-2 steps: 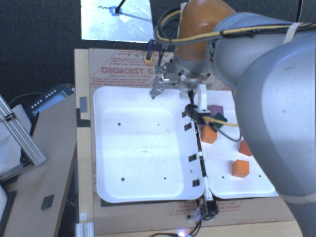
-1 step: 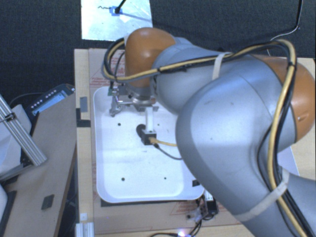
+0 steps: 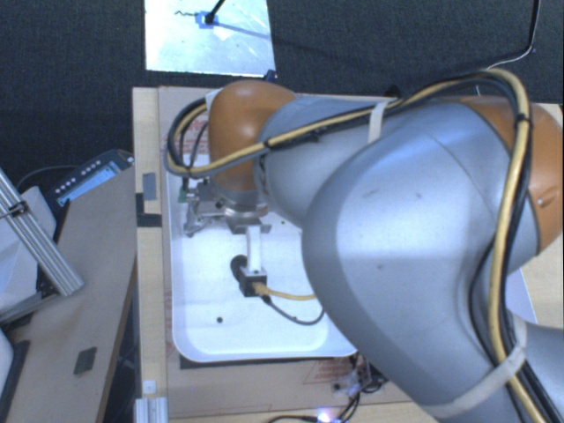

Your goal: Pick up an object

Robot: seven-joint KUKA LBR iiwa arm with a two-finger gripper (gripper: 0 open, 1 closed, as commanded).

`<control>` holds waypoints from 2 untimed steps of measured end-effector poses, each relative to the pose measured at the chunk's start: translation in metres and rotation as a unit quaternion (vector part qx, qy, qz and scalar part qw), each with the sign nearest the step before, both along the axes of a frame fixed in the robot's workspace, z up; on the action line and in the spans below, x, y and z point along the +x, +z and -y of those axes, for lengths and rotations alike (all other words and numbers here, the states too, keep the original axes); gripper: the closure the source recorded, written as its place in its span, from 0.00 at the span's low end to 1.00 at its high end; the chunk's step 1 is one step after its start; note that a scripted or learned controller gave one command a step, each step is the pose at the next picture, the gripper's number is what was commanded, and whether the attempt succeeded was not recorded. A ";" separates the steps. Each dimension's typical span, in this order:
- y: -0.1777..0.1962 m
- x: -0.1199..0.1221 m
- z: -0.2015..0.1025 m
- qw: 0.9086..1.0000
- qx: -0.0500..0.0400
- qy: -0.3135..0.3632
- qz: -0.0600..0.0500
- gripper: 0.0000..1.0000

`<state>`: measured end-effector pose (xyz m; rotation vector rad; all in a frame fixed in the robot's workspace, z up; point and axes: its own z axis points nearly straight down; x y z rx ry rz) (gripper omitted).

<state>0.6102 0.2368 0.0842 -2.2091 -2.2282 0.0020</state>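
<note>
Over the desk (image 3: pixel 97 263) and its white bin (image 3: pixel 201 331) we've got the hand (image 3: pixel 207 215), can't tell if it's wide or narrow.

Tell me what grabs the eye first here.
The huge grey arm dominates, sweeping in from the right across most of the view, its orange band hanging over the white bin at lower left. Beyond it, a shiny silver sheet glares at the top.

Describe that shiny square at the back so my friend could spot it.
Find the huge grey arm over the white bin. Look past the far edge of the bench: the shiny square sheet lies on dark ground, the only bright, pale-blue patch there.
</note>
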 end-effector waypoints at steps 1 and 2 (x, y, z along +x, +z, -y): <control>0.012 0.004 0.003 1.000 0.000 -0.002 0.003 1.00; 0.001 0.061 0.055 1.000 -0.001 -0.005 0.004 1.00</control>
